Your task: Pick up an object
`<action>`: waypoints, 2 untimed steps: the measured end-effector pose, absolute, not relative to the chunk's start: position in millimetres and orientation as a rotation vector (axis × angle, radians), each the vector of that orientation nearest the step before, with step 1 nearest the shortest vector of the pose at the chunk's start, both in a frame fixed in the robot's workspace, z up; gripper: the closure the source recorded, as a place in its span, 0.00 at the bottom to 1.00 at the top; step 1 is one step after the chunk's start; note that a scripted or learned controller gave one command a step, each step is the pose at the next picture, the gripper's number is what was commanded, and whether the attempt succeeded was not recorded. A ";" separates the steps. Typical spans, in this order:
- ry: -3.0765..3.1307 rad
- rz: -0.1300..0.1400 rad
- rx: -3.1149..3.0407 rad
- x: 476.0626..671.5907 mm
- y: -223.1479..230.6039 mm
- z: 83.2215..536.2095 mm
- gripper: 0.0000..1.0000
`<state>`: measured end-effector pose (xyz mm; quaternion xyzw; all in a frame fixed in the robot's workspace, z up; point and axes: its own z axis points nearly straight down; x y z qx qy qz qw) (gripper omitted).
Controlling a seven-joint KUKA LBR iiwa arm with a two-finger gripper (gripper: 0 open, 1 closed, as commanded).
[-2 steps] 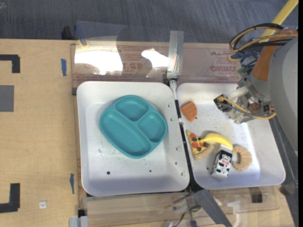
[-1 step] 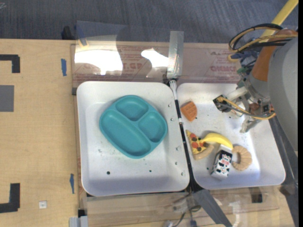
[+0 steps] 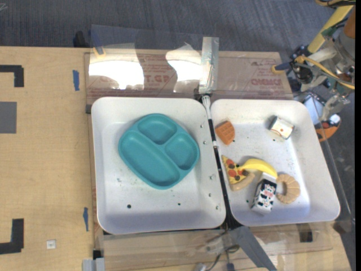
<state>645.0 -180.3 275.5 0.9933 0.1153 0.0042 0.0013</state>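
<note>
My gripper (image 3: 333, 109) hangs at 3 o'clock, just off the right bin (image 3: 316, 208); I cannot tell its state. That bin holds 6 objects: a small white block (image 3: 281, 127), an orange waffle piece (image 3: 225, 132), a pizza slice (image 3: 233, 172), a banana (image 3: 258, 166), a black-and-white carton (image 3: 265, 195) with print too small to read, and a tan ring (image 3: 287, 187). At 9 o'clock, the left bin (image 3: 113, 208) holds a teal divided plate (image 3: 158, 150).

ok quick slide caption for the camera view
Teal divided plate in left white bin; right white bin holds yellow toy banana and small toys; arm at right.

Grey carpet-like floor (image 3: 169, 7) behind a tan wooden bench (image 3: 39, 151).
</note>
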 end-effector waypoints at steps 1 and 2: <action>0.679 0.010 3.063 614.0 -224.5 379.5 0.00; 0.430 0.003 3.112 658.7 -220.7 436.5 0.00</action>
